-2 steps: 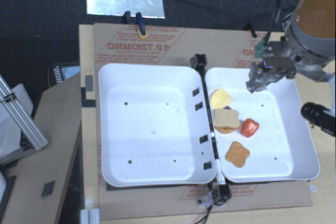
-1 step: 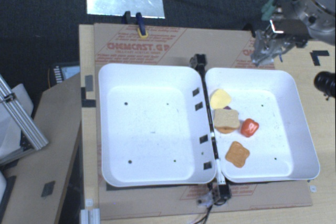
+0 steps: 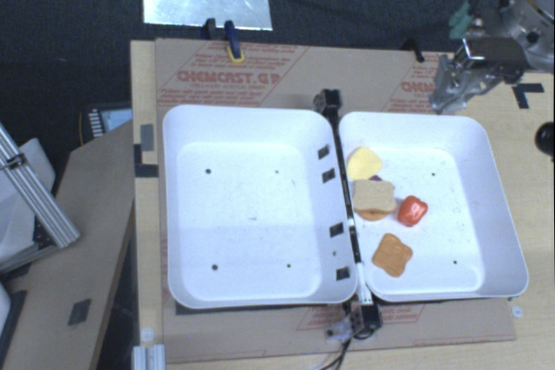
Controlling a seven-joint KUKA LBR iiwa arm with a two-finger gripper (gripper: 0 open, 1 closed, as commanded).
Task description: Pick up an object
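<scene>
Nearest the camera, an orange cracker-like piece point(image 3: 392, 255) is lying in the right bin point(image 3: 494, 212), close to the divider between it and the left bin point(image 3: 186, 186). Just beyond it a red pepper-like toy point(image 3: 412, 210) is sitting beside a tan bread slice point(image 3: 374, 197), and the two are touching or nearly so. A yellow chip-like piece point(image 3: 364, 161) is resting just past the bread. Farther back, the gripper point(image 3: 451, 93) is hovering over the cardboard beyond the right bin's far rim, well apart from all four pieces, with nothing between its fingers; whether they are spread I cannot tell
</scene>
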